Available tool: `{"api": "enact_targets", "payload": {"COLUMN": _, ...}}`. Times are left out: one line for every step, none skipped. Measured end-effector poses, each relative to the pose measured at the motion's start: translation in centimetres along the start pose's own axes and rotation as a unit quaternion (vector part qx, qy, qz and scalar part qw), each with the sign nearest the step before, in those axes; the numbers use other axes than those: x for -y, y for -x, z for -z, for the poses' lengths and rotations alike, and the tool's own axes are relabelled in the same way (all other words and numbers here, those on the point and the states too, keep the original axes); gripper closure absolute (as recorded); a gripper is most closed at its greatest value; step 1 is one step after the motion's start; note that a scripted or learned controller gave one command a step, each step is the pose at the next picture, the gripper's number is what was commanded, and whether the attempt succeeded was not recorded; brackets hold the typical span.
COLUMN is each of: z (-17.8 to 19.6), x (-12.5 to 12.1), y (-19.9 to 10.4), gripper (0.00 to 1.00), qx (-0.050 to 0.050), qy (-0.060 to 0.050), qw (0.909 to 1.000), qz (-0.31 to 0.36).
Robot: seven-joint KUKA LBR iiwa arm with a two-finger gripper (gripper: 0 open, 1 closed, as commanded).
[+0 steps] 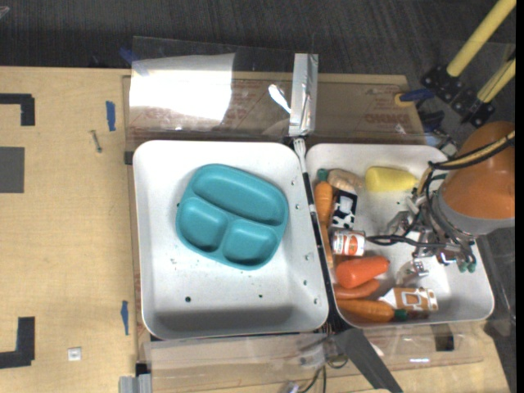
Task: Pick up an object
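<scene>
The gripper (426, 248), its hold impossible to tell, is hovering right of the crowded carrots (360, 273), risking a slipped grasp.

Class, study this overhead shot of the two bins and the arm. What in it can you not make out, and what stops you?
- Gripper: in the camera view, wrist and cables hide whether it is open or shut.
- Right bin: the arm covers part of its floor and far wall.
- Small can: label print too small to read.
- Carton: label too small.
- Arm: cut off by the right edge.
</scene>
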State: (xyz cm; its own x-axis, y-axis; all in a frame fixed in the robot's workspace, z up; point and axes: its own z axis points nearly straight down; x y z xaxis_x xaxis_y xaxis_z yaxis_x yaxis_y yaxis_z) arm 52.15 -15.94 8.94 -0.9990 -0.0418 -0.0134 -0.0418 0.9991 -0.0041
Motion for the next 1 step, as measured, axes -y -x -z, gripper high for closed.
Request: {"api": "enact_targets", "payload": {"z": 5.88, "x": 1.59, "y": 7.19, "gripper": 0.0, "qx": 0.0, "qy": 0.0, "qw": 1.0, "qz": 0.003}}
